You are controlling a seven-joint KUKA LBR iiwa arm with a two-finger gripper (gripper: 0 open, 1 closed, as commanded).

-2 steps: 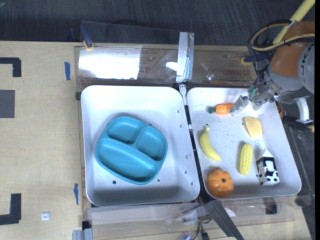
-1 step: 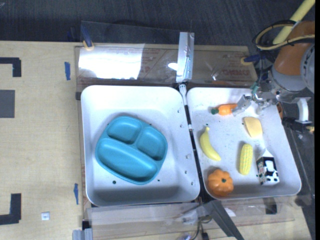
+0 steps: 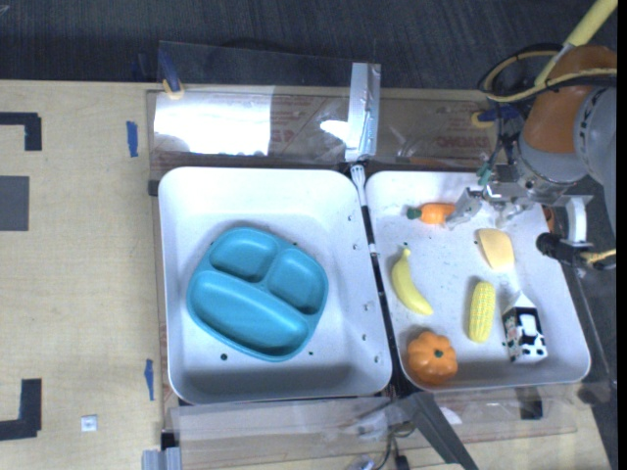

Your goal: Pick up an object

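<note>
My gripper [image 3: 493,202] hovers over the far end of the right bin [image 3: 578,360], open, with nothing between its fingers. An orange carrot [image 3: 435,213] lies just left of it, and a pale yellow wedge [image 3: 496,249] lies just in front of it. Nearer the front of that bin are a yellow banana [image 3: 409,283], a corn cob [image 3: 481,310], an orange pumpkin [image 3: 431,356] and a small black-and-white cow figure [image 3: 525,334].
The left bin [image 3: 176,204] holds a blue divided plate [image 3: 258,290]. A clear plastic panel and a metal bracket [image 3: 363,111] stand behind the bins. The arm's orange band and cables [image 3: 554,116] rise at the right, above the right bin's far corner.
</note>
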